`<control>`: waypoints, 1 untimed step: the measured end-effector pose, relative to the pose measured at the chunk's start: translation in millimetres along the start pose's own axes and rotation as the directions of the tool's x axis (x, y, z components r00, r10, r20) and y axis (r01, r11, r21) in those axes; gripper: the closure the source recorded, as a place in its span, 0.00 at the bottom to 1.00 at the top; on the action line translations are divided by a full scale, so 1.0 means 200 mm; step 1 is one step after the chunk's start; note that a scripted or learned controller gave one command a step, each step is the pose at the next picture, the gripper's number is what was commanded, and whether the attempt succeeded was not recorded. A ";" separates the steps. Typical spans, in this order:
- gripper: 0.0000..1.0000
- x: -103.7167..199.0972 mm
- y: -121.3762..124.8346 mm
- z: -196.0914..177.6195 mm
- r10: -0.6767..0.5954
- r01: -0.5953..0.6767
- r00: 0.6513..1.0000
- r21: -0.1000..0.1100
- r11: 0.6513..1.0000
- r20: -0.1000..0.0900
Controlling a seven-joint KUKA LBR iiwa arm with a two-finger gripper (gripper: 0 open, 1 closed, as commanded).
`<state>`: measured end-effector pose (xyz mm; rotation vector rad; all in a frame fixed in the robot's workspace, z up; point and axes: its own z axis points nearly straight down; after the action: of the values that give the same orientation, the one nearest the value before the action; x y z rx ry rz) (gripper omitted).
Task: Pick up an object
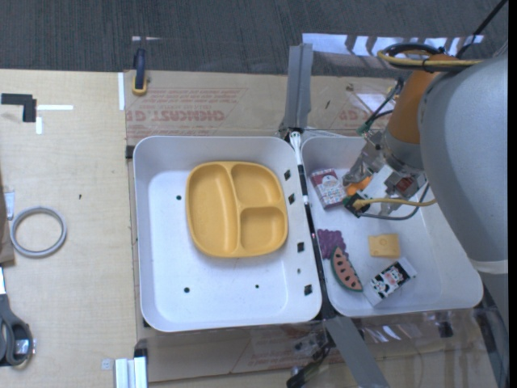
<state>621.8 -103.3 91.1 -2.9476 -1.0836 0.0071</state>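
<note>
Your arm [464,136], grey with an orange band, is the largest thing here; it reaches in over the right bin [452,293], which serves as the landmark for everything that follows. Immediately left of that bin, sharing a wall, sits the left bin [161,289], and in it lies a yellow divided plate [236,208], well apart from the arm.

Inside the right bin, the gripper [365,191] hangs low near the far left corner; whether it is apart or together cannot be told from here, and nothing is visibly held. Just left of it, almost touching, lies a small red-and-white carton [327,187], the nearest thing to pick, its long axis running roughly from far to near.

Toward the bin's near side lie the others: a black-and-white carton [390,280] set on a slant, a watermelon slice [347,270] curving along the left wall, a yellow block [384,245] near the middle, and a small purple piece [329,240] against the left wall. You would likely need only a short shift left to reach the red-and-white carton.
</note>
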 end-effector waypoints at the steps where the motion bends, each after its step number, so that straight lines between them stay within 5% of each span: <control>1: 0.00 0.03 0.09 -0.30 0.391 -0.391 0.920 -0.001 0.920 -0.002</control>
<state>638.0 -112.1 150.8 -3.1059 -0.4731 0.0048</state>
